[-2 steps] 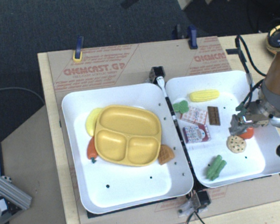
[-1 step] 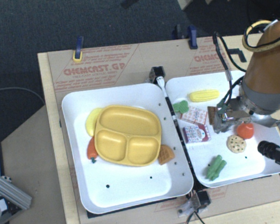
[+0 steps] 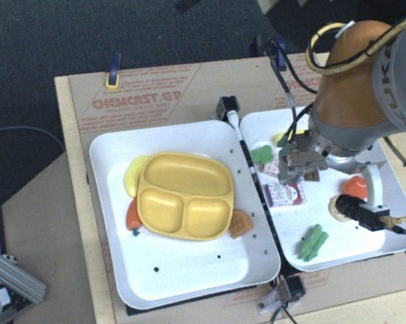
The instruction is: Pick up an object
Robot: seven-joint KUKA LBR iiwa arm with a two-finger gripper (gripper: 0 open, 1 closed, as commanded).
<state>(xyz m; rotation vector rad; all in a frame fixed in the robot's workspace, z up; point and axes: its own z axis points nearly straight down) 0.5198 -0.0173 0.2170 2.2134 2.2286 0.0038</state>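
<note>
My gripper [image 3: 297,170] hangs low over the right bin [image 3: 360,247], at its left-middle part, with the grey and orange arm above it. Right under the gripper lies a flat white and red packet [image 3: 283,195]. A green leafy toy [image 3: 262,155] lies just left of the gripper near the bin's left wall. A green pod-shaped toy [image 3: 312,242] rests at the front of the right bin. An orange-red toy [image 3: 354,188] sits to the right of the gripper, beside a black cable end.
The left bin [image 3: 129,277] holds a yellow divided tray [image 3: 185,195] lying on a yellow disc [image 3: 134,172], with a red and orange toy [image 3: 133,217] at its left and a brown piece [image 3: 240,223] at its right. Black clamps [image 3: 227,108] sit between the bins.
</note>
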